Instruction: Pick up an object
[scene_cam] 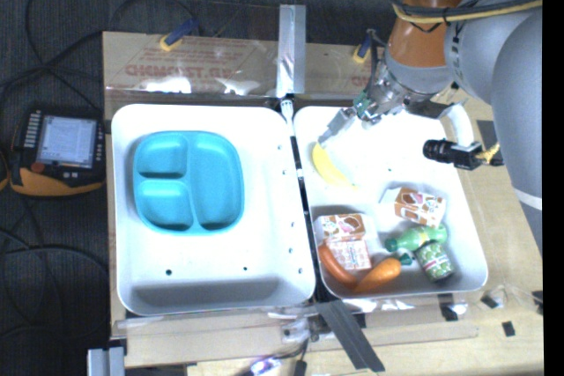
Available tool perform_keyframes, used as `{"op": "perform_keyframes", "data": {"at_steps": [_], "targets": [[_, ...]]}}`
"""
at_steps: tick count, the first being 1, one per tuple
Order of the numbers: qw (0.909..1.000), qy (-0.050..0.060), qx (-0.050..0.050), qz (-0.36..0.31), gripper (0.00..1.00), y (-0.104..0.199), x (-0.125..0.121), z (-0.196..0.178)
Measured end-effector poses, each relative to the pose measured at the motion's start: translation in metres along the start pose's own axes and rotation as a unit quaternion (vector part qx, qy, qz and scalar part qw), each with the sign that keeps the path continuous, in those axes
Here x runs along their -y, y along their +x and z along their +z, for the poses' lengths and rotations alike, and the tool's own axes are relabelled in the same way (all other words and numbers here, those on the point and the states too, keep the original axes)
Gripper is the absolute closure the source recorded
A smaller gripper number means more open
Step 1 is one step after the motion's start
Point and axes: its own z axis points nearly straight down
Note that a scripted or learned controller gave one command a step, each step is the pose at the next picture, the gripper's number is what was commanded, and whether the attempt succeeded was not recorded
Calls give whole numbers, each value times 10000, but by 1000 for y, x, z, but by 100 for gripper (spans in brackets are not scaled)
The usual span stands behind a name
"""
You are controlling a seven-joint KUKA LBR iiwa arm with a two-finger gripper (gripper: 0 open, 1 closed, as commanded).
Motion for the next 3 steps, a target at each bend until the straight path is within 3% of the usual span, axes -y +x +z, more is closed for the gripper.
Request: {"op": "perform_keyframes", "data": {"at_steps": [1, 2, 3], "targets": [[10000, 0, 18, 64, 0, -31, -2, 95], [10000, -29, 53, 58, 100, -32, -3, 84], [10000, -24, 50, 59, 0, -32, -3, 84]]}}
